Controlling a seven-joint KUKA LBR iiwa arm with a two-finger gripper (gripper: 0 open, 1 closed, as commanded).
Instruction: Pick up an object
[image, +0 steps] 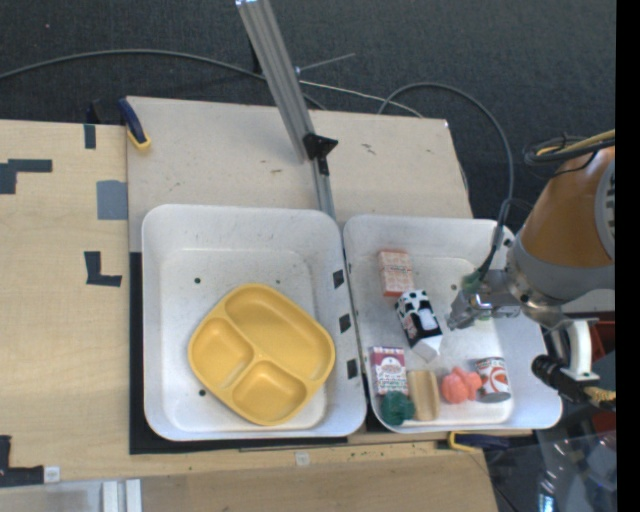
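The tool (470, 308) hangs low over the right bin (455, 232), just beside a black and white cow-spotted carton (419, 320). I cannot tell how wide it is set. Near the carton lie a small pink box (396, 271), a red packet (388, 368), a fuzzy green lump (397, 407), a tan block (425, 394), a bumpy orange toy (460, 386) and a round shiny can (491, 378). The left bin (165, 300) holds a smooth yellow plate (261, 352) with three dips. Both bins sit on the wooden table (60, 300).

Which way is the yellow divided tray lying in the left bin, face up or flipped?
Face up. The yellow divided tray shows its three hollow compartments to the camera and rests flat on the left bin floor.
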